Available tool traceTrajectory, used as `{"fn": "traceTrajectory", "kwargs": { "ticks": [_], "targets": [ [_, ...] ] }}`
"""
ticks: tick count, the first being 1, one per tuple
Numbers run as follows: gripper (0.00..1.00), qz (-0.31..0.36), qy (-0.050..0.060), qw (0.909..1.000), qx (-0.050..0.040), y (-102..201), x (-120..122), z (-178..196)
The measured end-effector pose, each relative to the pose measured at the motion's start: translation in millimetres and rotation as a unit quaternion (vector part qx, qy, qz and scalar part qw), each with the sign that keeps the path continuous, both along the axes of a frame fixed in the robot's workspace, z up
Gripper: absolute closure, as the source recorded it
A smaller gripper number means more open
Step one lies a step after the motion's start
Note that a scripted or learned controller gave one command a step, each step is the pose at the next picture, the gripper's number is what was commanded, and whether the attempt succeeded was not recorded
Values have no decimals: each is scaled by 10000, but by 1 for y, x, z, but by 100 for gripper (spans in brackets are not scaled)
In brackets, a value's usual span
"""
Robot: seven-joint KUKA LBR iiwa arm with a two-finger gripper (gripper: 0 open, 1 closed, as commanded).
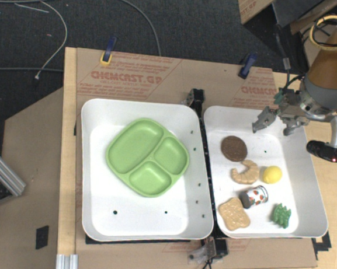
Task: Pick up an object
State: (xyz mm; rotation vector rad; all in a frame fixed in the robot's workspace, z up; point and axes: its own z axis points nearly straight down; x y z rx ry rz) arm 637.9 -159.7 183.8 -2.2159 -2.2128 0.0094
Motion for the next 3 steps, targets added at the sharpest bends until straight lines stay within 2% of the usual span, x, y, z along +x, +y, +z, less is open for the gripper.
{"fn": "traceTrajectory", "kwargs": {
  "ticks": [1, 2, 3],
  "targets": [
    [0, 10, -53, 10000, -9, 0, 3, 6],
    [0, 13, -36, 10000, -5, 6, 1, -54],
    [0, 12, -62, 10000, -8, 7, 2, -97]
  ]
}}
